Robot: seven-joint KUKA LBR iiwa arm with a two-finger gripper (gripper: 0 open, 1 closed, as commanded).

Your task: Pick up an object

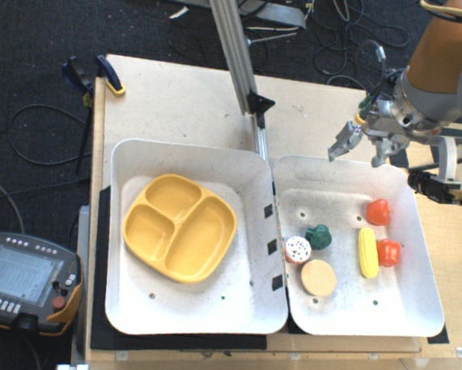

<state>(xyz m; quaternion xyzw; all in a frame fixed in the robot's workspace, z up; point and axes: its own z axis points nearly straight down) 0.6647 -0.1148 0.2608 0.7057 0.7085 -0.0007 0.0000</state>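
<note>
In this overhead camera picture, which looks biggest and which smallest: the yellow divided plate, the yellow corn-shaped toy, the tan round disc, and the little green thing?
1. Yellow divided plate, by far.
2. Yellow corn-shaped toy and tan round disc: too alike to rank.
3. Green thing, smallest.

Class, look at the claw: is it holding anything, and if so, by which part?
Nothing. The claw hangs open above the right bin's far rim, with no object between its fingers.

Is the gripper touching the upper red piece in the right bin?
Apart. The camera view shows the gripper raised over the bin's far rim, with bare white bin floor between it and the red piece.
</note>
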